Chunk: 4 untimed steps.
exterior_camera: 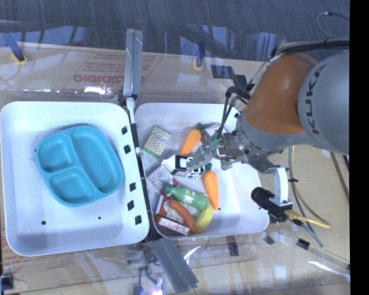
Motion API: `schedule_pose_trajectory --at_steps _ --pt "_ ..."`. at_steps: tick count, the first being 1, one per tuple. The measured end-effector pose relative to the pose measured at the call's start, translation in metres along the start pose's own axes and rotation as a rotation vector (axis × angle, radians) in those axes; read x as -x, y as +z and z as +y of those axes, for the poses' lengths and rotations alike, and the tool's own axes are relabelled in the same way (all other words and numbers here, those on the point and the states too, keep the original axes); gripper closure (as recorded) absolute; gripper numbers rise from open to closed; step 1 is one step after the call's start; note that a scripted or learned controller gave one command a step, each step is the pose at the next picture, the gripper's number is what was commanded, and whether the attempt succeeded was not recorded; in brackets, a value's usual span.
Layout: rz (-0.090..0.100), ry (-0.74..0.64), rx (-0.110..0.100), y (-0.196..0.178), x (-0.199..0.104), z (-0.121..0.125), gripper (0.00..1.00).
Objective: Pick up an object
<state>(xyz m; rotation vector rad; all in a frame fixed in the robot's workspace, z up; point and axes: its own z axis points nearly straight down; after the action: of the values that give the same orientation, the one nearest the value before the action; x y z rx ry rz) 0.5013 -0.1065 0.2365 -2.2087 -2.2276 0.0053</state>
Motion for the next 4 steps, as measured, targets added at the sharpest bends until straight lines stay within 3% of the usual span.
schedule_pose_trajectory --at_steps 1,2,3,4 --pt "-0.004 -0.081 0.011 0.141 0.028 -0.022 0.0" --pt "-0.002 -0.089 0.006 0.134 0.026 -0.023 1.0" --pt "-0.002 -0.089 0.006 0.134 0.026 -0.023 0.0" --pt "-0.003 -0.095 0.004 0.125 0.026 -0.023 1.0"
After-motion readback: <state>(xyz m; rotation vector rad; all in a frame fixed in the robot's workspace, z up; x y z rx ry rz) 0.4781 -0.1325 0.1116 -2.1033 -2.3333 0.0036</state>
